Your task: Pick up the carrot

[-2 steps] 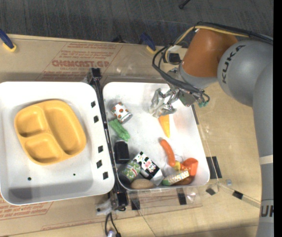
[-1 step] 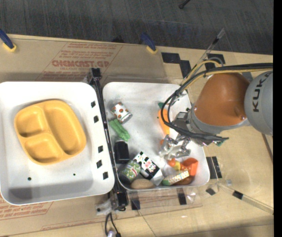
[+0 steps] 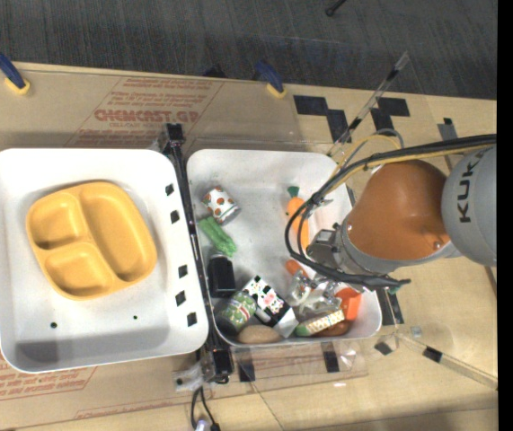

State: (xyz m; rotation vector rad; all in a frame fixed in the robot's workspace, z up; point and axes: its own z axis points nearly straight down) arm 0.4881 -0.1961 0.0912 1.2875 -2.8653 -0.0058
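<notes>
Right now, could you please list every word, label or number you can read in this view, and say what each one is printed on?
"CHEMCAST GP", in red on the brown protective sheet behind the left bin; the smaller red line under it is too blurred to read.
"KU", the start of a brand name, on the arm's grey link; the rest is cut off.
Red print on the sheet at the front left: too small to read.
Printed packaging on items in the right bin: unreadable.
</notes>
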